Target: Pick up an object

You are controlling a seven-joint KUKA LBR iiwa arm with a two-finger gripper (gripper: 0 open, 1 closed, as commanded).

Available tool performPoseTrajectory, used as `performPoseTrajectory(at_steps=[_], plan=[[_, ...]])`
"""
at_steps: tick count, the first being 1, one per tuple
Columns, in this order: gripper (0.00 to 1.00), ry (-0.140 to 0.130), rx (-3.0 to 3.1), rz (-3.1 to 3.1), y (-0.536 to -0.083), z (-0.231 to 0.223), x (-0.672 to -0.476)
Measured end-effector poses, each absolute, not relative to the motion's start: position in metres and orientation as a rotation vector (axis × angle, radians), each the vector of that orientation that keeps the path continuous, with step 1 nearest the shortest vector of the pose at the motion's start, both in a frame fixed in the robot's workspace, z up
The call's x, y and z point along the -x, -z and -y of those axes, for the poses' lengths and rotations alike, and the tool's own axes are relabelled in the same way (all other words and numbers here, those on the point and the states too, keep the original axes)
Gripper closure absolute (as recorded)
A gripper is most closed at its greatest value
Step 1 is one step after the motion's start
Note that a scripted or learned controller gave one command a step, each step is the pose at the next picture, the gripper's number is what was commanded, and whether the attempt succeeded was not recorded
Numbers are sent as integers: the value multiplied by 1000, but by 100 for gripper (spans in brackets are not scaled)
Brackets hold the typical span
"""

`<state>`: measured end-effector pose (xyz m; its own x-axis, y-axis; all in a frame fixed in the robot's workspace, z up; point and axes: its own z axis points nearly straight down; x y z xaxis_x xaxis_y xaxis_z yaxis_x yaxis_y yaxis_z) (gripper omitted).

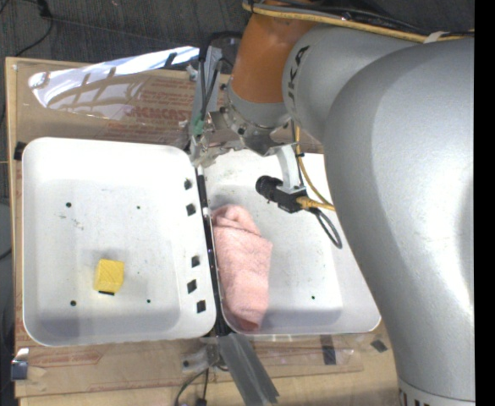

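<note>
Pink cloth point(242, 265) lies in the right bin point(315, 307), bunched lengthwise against the wall beside the left bin point(52, 227); it looks soft, folded and rumpled, likely easy to pinch at a raised fold; a small yellow block point(109, 276) sits apart in the left bin, flat on its floor; the gripper point(203, 138) hangs over the far end of the divide between the bins, perhaps poised to descend; whether its jaws are released or clenched I cannot tell.

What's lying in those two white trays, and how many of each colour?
Yellow: 1, a small yellow square sponge-like block in the left white bin.
Pink: 1, a folded pink cloth towel in the right white bin, along the divide between the bins.
Total: 2
</note>
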<state>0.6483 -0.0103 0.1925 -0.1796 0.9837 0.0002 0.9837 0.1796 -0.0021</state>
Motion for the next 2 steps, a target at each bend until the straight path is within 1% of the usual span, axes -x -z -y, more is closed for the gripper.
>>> performPoseTrajectory(at_steps=[1,2], plan=[[0,-3,2011,2411,-192,11,-648],[0,-3,2012,2411,-192,11,-648]])
